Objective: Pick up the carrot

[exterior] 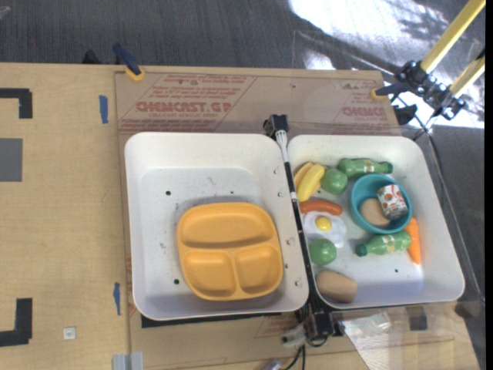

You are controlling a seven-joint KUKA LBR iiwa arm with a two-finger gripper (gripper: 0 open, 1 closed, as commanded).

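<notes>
1. the left bin (146,168) held an orange divided tray (229,248).
2. in the right bin (431,272) i saw a teal bowl (362,195) with a small can (393,200) inside.
3. two green bottles (364,166) lay near that bowl.
4. a banana (310,180), a sausage (320,206) and a fried egg (323,223) sat by the divider.
5. a potato (336,285) lay at the front.

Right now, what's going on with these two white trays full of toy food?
Nothing is being handled at this moment. The carrot that is to be picked up lies untouched along the right edge of the right bin, beside a blue bowl and a green bottle. Other toy foods lie around it, including a banana and a fried egg. The left bin holds an orange divided plate.
</notes>
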